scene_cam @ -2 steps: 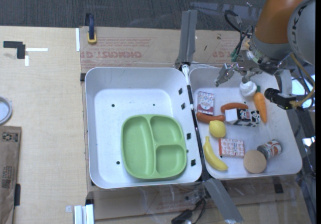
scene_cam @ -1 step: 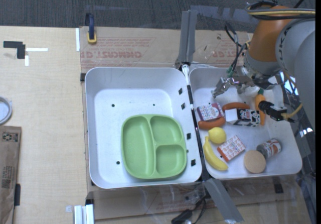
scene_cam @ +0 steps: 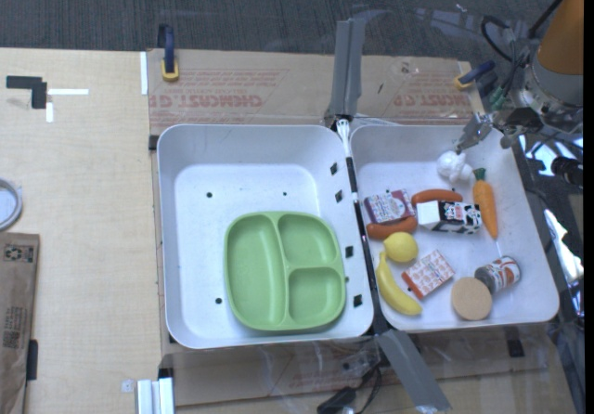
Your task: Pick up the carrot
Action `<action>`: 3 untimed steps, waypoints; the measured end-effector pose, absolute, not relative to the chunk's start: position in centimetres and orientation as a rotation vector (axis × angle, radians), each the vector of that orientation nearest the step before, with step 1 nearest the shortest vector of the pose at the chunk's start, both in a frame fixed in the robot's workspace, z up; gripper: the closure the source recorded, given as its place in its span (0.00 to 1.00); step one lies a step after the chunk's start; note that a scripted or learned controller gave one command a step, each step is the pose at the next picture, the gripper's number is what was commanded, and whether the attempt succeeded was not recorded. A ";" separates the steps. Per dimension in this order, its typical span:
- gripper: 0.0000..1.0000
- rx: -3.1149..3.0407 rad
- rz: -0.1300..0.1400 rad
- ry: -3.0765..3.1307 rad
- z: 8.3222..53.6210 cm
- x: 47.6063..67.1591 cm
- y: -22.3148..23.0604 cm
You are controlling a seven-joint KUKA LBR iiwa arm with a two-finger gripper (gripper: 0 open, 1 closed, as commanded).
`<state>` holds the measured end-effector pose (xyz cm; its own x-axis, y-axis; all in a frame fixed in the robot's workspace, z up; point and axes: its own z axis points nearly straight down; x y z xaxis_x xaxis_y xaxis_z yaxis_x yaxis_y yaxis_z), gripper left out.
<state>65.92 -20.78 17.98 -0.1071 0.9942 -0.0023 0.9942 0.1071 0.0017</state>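
Past the banana (scene_cam: 397,290) at the near rim, the carrot (scene_cam: 484,201) lies lengthwise, leaves toward the hand (scene_cam: 475,132) just beyond it, whose opening I cannot tell.

the wooden bench (scene_cam: 74,217) bears two white bins (scene_cam: 186,217) on brown cardboard (scene_cam: 251,92).

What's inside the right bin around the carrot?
Carrot lies in the right bin beside a milk carton, near a sausage and garlic. Anything beneath them is covered.
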 end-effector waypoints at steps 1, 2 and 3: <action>0.00 1.883 0.008 2.520 9.1 59.2 -21.6; 1.00 1.886 0.005 2.512 10.1 59.3 -21.8; 1.00 2.093 -0.001 2.344 17.0 54.6 -19.3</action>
